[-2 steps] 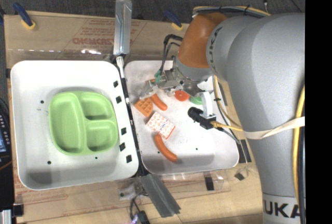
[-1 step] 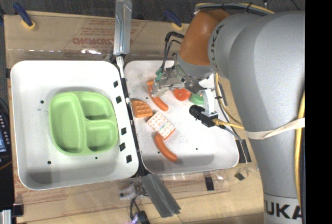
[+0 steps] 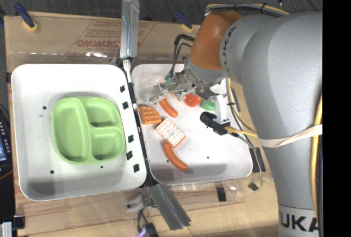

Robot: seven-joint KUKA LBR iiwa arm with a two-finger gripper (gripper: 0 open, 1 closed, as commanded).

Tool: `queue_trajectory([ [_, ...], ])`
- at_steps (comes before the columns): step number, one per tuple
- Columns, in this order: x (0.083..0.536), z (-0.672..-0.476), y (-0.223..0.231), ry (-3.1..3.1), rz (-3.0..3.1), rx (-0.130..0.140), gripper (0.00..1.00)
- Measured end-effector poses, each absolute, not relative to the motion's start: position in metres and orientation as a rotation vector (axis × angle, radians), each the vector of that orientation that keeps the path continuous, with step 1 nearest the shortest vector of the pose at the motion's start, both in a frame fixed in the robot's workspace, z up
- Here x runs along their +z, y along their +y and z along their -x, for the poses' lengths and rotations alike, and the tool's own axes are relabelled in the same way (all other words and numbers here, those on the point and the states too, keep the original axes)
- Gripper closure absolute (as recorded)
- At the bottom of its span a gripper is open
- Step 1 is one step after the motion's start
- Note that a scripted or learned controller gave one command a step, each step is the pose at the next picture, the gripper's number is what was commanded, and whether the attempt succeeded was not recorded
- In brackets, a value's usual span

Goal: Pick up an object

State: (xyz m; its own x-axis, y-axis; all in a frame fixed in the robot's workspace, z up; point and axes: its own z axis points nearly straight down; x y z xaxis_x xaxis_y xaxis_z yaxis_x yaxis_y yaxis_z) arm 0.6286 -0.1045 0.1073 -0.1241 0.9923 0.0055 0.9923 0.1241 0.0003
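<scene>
My gripper (image 3: 167, 86) is down in the right bin (image 3: 233, 162), near its back left part. Just below it lies a small orange carrot-like piece (image 3: 169, 107), and a red round piece (image 3: 192, 100) sits to its right beside a green piece (image 3: 209, 103). Nothing shows as held in the gripper. Further forward lie a waffle piece (image 3: 149, 115), a patterned white box (image 3: 169, 133) and an orange sausage (image 3: 175, 156).
The left bin (image 3: 27, 175) holds a green divided plate (image 3: 88, 129). A black cable plug (image 3: 211, 120) hangs off the wrist over the right bin. The big grey arm covers the bin's right side. A metal divider (image 3: 129, 27) stands between the bins at the back.
</scene>
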Motion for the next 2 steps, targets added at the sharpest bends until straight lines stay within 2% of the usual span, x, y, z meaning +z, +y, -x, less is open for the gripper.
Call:
queue_trajectory([
  [1, 0.142, -0.596, -0.13, -1.99, 2.421, 0.011, 0.0],
  [2, 0.09, -0.617, -0.092, -2.145, 2.288, 0.006, 0.0],
])
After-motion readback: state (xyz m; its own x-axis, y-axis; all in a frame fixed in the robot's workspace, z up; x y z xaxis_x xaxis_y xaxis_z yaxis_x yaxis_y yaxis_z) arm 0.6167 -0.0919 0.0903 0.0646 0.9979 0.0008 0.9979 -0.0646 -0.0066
